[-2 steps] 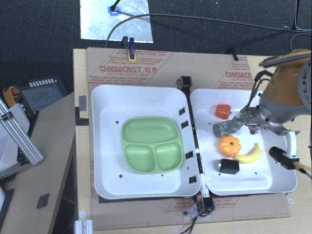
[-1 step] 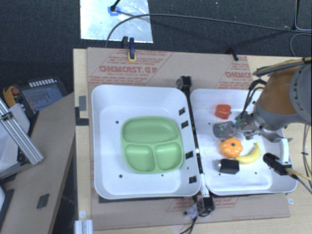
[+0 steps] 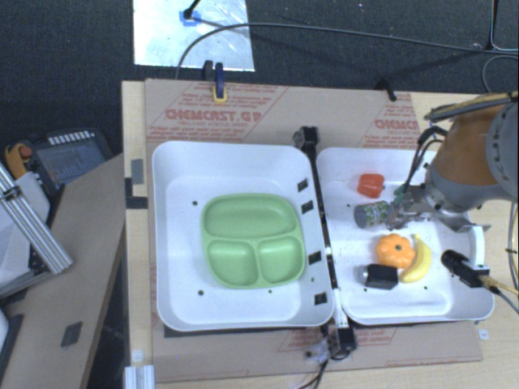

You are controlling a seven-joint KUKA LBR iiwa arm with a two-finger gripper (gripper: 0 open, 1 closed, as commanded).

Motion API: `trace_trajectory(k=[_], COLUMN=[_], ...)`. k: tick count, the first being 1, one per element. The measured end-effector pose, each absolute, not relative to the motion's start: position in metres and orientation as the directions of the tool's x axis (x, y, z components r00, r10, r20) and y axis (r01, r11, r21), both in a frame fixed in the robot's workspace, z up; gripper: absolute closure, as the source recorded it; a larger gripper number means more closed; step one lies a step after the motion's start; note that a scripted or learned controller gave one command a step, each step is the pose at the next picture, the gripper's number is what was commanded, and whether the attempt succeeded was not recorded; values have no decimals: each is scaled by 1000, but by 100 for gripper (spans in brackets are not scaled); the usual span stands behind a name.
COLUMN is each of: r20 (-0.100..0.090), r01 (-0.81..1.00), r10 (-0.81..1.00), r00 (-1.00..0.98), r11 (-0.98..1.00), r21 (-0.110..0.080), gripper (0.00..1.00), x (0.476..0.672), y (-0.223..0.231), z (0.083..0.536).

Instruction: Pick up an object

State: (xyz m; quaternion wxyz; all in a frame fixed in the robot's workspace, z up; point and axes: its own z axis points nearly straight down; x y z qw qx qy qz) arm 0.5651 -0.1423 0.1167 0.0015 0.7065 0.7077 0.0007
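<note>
Left bin: green three-compartment tray, centred.
Right bin: contents partly masked by arm.
Arm: enters from right, cut off at frame edge.
Gripper: down beside can; jaw state cannot tell.
Banana: touching small pumpkin.
Can: lying on side, label unreadable.
Black object: unidentifiable.
Red pepper: toward far wall.

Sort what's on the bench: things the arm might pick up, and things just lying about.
For the job:
can, beside the tool
red pepper
small pumpkin
banana
black block

Lying about:
green divided plate in the left bin
clamp
</note>
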Motion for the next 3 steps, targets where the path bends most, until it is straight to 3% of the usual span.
trace_trajectory(k=[3], r20=[-1], r01=[1000], r10=[1000], r00=[-5], r11=[5], r21=[6], gripper=[100], x=[565], y=[-132], z=[250])
